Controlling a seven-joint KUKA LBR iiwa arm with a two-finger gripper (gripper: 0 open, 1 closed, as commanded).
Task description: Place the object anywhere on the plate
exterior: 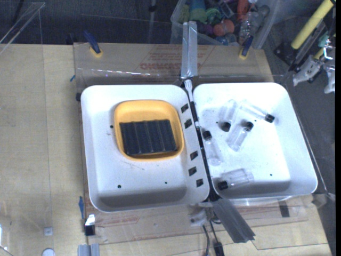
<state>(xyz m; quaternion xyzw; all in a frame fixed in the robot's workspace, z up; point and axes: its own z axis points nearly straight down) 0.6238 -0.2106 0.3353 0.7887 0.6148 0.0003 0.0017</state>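
Two white bins side by side on bench (37,143): left bin (101,180) holds yellow plate (147,110) bearing ridged black block (148,136); right bin (277,164) holds several clear vials (238,135), black-capped, scattered.

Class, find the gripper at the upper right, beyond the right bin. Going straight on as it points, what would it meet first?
The gripper seems to point down-left, so probably the dark floor beside the right bin, or its rim, before any clear vials inside. Depth is unclear.
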